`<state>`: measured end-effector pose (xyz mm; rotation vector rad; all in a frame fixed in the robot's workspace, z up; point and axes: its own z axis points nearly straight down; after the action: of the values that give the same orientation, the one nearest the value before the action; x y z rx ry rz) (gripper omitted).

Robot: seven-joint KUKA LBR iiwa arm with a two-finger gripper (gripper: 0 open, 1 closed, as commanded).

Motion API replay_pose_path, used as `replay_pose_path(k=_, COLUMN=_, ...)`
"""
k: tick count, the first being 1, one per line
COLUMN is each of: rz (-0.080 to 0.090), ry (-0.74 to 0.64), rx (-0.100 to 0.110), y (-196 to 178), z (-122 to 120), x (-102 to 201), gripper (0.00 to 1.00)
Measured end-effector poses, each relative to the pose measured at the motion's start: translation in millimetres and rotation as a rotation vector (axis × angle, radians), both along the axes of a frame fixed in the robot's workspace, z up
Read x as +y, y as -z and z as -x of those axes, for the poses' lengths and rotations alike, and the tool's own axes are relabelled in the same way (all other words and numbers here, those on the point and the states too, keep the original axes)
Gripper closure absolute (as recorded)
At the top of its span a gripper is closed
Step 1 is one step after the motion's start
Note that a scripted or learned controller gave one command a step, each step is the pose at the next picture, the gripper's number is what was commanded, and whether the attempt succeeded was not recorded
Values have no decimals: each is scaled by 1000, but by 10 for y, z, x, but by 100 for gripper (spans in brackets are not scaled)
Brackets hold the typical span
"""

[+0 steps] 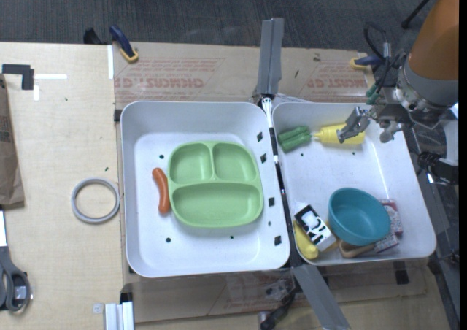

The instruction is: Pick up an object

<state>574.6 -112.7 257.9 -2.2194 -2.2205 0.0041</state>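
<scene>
My gripper [371,128] hangs over the back of the right bin [408,197], reaching in from the right under the orange-banded wrist. It looks open, with nothing clearly between its fingers. Its left finger [357,123] is at the right end of a yellow object [336,135] lying by the bin's back wall; I cannot tell whether they touch. A green pickle-shaped object [295,138] lies just left of the yellow one. Near the front stand a blue bowl [357,215] and a black-and-white box [314,225] on top of a yellow banana-like item [306,247].
A pink packet [394,223] and a tan item [357,250] lie beside and under the bowl. The left bin [139,233] holds a green divided plate [215,184] and an orange sausage-shaped toy [162,190]. A grey ring [95,199] lies on the bench at the left.
</scene>
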Motion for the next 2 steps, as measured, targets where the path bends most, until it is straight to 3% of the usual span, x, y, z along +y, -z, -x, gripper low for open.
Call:
replay_pose_path(k=1, rz=0, ry=4, rx=-2, y=1666, z=255, x=-279, gripper=0)
replay_pose_path(k=2, rz=0, ry=7, rx=-2, y=1667, z=690, x=-125, gripper=0)
